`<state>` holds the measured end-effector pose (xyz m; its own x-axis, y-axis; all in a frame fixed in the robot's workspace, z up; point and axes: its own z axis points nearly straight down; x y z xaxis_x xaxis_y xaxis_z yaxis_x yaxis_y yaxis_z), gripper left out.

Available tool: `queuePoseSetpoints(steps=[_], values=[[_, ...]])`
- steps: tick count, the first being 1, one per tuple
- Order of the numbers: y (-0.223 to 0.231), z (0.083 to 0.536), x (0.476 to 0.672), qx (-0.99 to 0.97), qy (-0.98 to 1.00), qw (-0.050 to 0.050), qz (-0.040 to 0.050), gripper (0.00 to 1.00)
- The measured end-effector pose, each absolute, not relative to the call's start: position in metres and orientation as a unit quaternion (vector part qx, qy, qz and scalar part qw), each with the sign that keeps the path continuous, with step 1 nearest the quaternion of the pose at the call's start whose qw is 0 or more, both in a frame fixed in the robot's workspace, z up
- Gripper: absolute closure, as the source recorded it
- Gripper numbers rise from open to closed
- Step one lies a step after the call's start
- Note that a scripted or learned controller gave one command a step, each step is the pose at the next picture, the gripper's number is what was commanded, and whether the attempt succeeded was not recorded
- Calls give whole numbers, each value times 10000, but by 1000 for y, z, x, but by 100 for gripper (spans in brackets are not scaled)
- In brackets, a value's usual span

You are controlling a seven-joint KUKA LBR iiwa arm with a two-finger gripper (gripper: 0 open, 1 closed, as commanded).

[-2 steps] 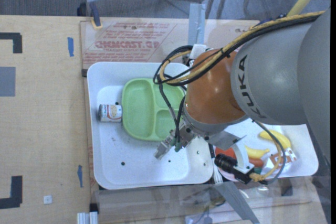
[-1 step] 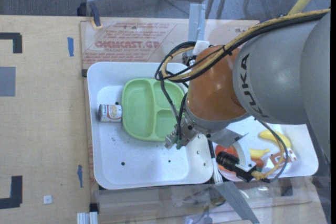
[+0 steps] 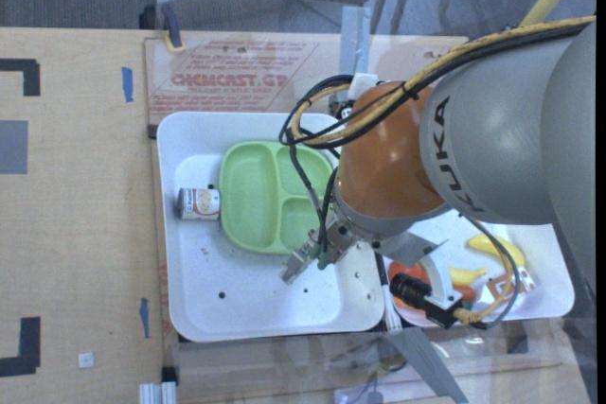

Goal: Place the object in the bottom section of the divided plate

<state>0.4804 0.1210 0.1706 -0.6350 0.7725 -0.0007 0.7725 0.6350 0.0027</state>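
From my station I counted two white bins on the table (image 3: 76,203). The left bin (image 3: 256,303) carried one green divided plate (image 3: 251,194), and I made out three sections in it, with the arm covering part of its right side. One small can (image 3: 199,202) lay on its side on the bin floor, right against the plate's left rim and outside every section. The end effector (image 3: 301,262) hung just beside the plate's near edge; I could not tell whether it was clenched or released, and I saw nothing in it. In the right bin (image 3: 557,296) I saw one yellow curved piece (image 3: 492,248), other things half hidden.
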Motion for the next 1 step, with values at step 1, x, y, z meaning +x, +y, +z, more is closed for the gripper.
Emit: queuePoseSetpoints(steps=[1], values=[[137,94,486,5626,8266,76,92,0]])
